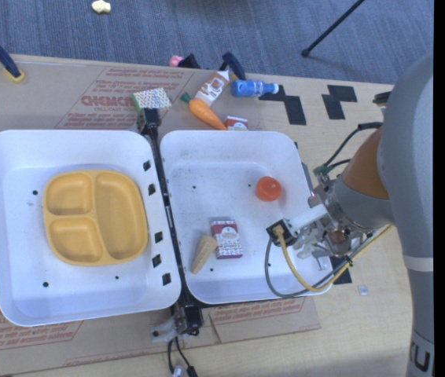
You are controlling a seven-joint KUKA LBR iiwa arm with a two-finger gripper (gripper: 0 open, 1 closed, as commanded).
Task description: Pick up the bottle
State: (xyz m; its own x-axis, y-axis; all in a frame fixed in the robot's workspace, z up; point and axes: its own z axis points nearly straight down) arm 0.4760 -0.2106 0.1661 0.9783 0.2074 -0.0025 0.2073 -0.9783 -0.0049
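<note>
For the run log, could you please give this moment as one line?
end effector: right bin's right rim | bottle: on bench behind bins, not picked | tray: left bin

Yellow tray, red carton, cone

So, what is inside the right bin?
The right bin holds a red round piece, a small red carton and a cone. The arm covers its right edge.

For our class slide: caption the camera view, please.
Grey arm beside right white bin; small blue plastic bottle lies outside on cardboard.
</note>
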